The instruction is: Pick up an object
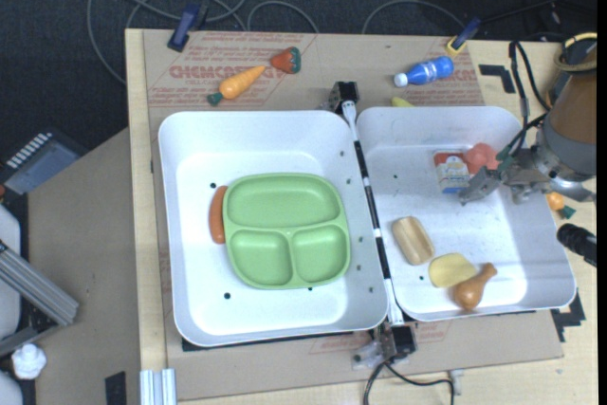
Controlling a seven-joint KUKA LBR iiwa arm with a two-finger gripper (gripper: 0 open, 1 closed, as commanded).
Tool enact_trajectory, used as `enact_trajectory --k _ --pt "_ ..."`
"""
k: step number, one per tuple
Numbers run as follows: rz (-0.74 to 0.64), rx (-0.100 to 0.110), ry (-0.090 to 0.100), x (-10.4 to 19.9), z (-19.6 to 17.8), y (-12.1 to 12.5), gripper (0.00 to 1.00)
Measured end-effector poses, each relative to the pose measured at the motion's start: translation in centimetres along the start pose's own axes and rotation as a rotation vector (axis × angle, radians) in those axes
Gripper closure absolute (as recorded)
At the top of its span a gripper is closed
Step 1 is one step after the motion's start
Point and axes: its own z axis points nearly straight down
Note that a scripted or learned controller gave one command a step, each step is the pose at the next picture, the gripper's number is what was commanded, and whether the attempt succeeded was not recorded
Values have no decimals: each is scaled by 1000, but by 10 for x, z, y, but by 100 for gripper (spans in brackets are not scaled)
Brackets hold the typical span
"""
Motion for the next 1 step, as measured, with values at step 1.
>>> enact_trajectory --k 1 --pt "-1 -6 -3 -28 -24 25 0"
